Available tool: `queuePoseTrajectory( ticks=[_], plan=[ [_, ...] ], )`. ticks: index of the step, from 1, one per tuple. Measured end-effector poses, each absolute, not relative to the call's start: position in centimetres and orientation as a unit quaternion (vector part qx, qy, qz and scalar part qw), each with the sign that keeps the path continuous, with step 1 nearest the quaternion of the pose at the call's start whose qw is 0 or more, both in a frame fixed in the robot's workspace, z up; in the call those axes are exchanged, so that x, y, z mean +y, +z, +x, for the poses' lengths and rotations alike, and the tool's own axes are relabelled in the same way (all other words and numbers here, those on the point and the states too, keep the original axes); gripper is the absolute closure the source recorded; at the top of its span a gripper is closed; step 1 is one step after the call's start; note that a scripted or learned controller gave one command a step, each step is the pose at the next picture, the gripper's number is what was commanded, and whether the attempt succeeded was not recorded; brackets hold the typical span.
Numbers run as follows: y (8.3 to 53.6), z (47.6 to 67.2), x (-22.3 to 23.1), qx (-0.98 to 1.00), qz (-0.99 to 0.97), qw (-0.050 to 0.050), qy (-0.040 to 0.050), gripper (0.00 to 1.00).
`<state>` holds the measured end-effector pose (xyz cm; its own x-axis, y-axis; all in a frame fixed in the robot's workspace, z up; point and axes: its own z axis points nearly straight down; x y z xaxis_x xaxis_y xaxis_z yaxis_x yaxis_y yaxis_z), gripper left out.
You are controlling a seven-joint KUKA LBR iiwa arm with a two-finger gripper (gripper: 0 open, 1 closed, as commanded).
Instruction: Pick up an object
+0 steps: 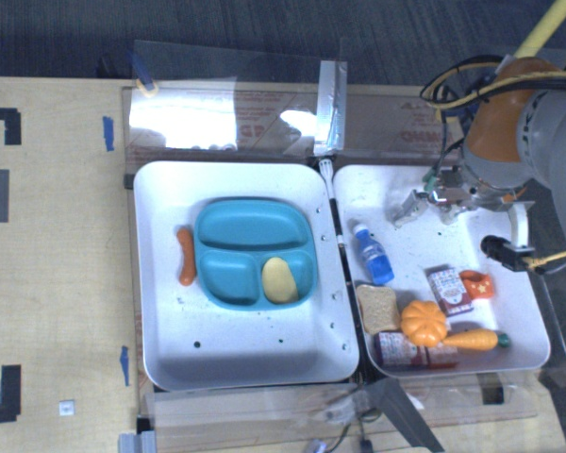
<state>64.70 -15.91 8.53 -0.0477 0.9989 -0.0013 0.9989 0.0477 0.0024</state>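
A: What did we record of the bench and the bins?

B: We noted the bench (47, 281) bearing two white bins side by side. The left bin (160, 338) held a blue tray (255, 251) with compartments. A yellow potato-shaped piece (280, 279) lay in the tray's lower right compartment. An orange sausage (186, 256) lay on the bin floor just beside the tray's left edge.

A: And the arm?

B: We saw the arm (533, 130) reach in from the right, over the upper part of the right bin (533, 333). The gripper (432, 202) hung above the bin's upper middle, apart from every object. We could not tell whether its jaws stood open or closed, and we saw nothing between them.

A: Where did the objects for picking lie?

B: All lay in the right bin, below the gripper. In order of size, we logged a blue bottle (372, 256) tilted near the bin's left wall, and a slice of bread (378, 308) just below it. A small pumpkin (424, 322) touched the bread's right side. A carrot (472, 340) lay on its side to the right of the pumpkin. A flat packet (401, 351) lay beneath the pumpkin, at the lower wall. A small carton (449, 290) sat above the pumpkin, with a small orange piece (478, 284) touching its right edge.
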Motion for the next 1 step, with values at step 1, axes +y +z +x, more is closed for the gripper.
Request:
queuePoseTrajectory(
  ticks=[1],
  plan=[
    [8.66, 63.38, -9.07, 0.766, 0.643, 0.001, 0.0015, 0.00]
  ],
)
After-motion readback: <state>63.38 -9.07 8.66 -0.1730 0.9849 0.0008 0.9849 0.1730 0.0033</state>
